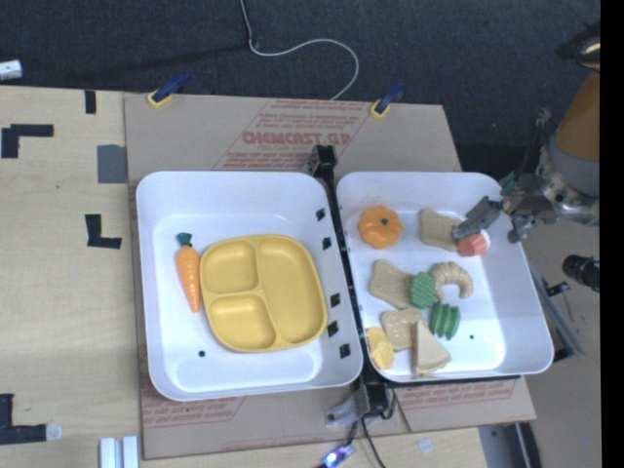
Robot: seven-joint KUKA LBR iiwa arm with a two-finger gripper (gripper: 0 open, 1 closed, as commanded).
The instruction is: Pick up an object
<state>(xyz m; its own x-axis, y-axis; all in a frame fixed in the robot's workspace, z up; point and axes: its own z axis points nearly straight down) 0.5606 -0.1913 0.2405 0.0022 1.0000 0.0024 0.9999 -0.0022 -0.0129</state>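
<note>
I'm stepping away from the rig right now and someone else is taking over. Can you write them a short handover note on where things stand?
Gripper: over the right bin's upper right corner, close to a small red piece; nothing visibly held.
Right bin: orange pumpkin, tan piece, croissant, bread slices, green pieces and a yellow piece.
Left bin: yellow divided plate with a carrot lying beside it.
Done: nothing lifted yet.
Left: grasp one object, probably the red piece, and raise it.
</note>
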